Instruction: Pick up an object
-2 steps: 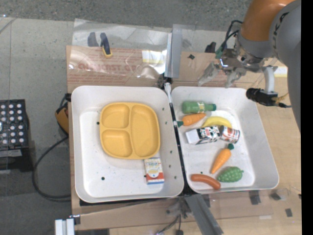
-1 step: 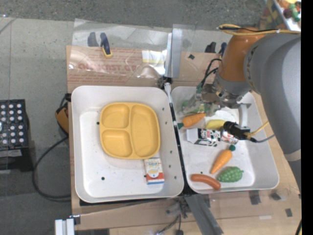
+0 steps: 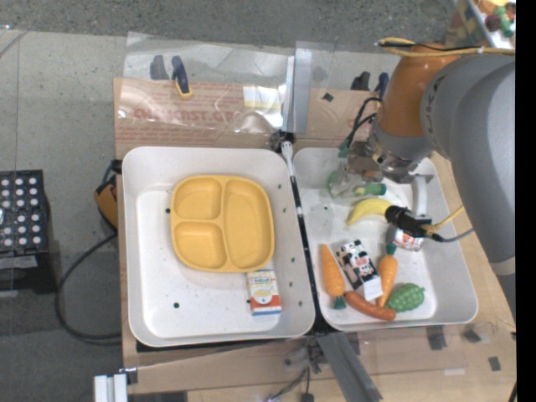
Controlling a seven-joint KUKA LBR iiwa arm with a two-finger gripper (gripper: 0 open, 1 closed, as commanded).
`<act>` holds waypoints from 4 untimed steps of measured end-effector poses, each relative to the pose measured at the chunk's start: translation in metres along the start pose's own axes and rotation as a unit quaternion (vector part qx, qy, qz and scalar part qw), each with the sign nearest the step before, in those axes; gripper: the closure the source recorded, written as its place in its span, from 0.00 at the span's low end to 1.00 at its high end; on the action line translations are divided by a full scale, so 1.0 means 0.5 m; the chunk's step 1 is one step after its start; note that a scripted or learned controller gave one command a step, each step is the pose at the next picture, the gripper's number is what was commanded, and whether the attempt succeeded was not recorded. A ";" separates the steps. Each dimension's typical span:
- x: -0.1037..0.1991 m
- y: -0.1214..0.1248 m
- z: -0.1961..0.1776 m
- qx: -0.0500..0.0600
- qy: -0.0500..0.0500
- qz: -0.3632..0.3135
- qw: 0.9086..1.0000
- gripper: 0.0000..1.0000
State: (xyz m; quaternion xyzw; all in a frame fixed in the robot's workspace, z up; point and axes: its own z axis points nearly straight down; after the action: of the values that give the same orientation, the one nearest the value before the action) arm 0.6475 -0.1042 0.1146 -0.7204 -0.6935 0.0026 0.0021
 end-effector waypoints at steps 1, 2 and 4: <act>0.000 0.000 0.000 0.000 0.000 0.000 1.000 0.00; -0.051 0.038 0.056 0.026 0.005 -0.015 1.000 0.00; -0.197 -0.049 0.044 -0.003 -0.001 -0.022 1.000 0.00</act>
State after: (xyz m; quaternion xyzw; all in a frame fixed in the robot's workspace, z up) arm 0.6194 -0.2019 0.0926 -0.7050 -0.7092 0.0016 -0.0006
